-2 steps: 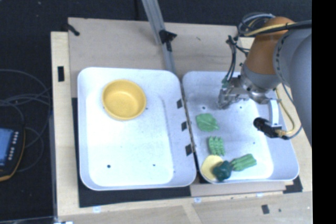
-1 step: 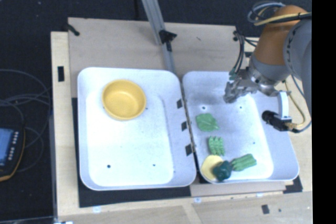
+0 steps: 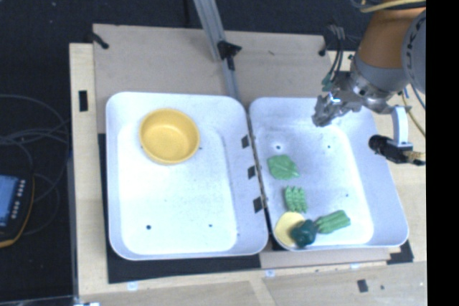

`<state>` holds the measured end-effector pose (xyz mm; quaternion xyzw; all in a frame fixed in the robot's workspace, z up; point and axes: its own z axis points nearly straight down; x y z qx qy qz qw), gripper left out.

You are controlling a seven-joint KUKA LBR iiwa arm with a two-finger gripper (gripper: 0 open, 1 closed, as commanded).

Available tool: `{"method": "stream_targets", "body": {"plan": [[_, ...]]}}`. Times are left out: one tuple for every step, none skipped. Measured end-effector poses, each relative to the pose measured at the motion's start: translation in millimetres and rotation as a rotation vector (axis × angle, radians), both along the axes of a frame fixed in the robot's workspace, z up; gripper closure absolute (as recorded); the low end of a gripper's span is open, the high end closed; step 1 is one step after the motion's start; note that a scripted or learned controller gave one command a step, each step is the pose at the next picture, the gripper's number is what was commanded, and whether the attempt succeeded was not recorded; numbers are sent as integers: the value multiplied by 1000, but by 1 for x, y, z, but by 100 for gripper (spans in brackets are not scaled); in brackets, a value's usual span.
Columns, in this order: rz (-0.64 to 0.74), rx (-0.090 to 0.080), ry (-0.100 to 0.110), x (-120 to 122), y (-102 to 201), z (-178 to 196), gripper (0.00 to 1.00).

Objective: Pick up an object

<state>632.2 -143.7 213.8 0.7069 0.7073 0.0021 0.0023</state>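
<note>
Hovering over the far end of the right bin (image 3: 373, 175), the hand (image 3: 324, 113) sits at the end of the grey arm with its orange band (image 3: 391, 25); whether it is open or closed I cannot tell, and nothing is visibly between its tips. The pickable things lie well apart from it, toward the near end of that bin: a green leaf-like piece (image 3: 282, 167) nearest the hand, a ridged green piece (image 3: 295, 197) below it, then a green block (image 3: 332, 221), a dark teal lump (image 3: 304, 233) and a small yellow cup (image 3: 287, 226) bunched at the near left corner. Left bin (image 3: 179, 226) holds a yellow bowl (image 3: 169, 135). No readable writing or labels anywhere on the counter (image 3: 158, 61).
</note>
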Motion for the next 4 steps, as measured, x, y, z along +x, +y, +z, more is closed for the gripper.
{"method": "stream_targets", "body": {"plan": [[0,0,1,-7,4,48,100],[0,0,4,-7,3,70,100],[2,0,6,-19,55,51,100],[3,0,6,-22,108,42,100]]}}
